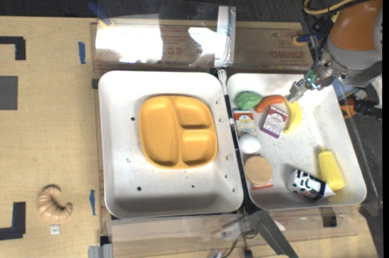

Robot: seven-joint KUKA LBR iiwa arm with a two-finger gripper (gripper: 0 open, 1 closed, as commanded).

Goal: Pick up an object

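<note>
The hand (299,90) is hanging low over the right bin's (349,147) far side, the arm (355,26) slanting in from the upper right; how far it is open cannot be told. Just beside its tip, a carrot (268,103), banana (293,118) and labelled packet (274,121), print unreadable, are crowding together. Bare floor is lying along the bin's right wall, above a yellow bottle (330,169).
</note>
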